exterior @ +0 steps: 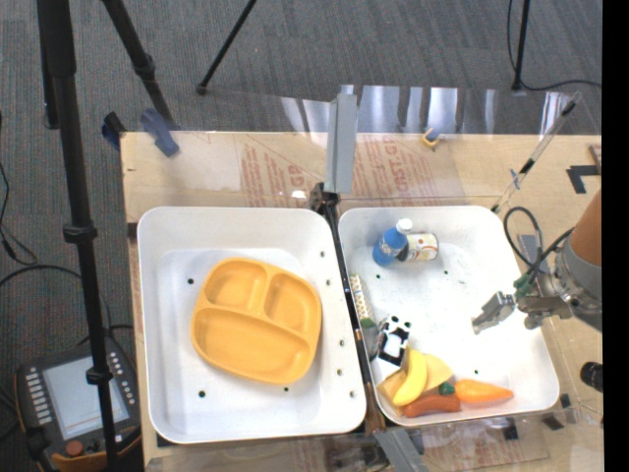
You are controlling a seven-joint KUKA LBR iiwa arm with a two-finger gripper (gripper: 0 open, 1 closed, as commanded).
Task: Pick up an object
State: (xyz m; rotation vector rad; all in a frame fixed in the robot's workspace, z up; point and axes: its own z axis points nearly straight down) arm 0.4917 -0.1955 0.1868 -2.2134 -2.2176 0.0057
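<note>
Camera view showed the grey two-finger tool (488, 315) low over the right white bin (472, 224), its finger state impossible to tell, nothing visibly gripped, so descending squarely over the orange plastic carrot (482, 393) near the front wall seemed wisest.

Banana (412, 375), carrot (482, 393) lie in right bin's (462, 219) near corner.

The divided plate (257, 320) sits in the left bin (162, 264), while in the right bin (472, 226) a cup (391, 247) touches a can (423, 247) at the back, and a banana (410, 376), carrot (482, 393) and small toy (393, 341) cluster at the front, the gripper (491, 312) over its right side.
</note>
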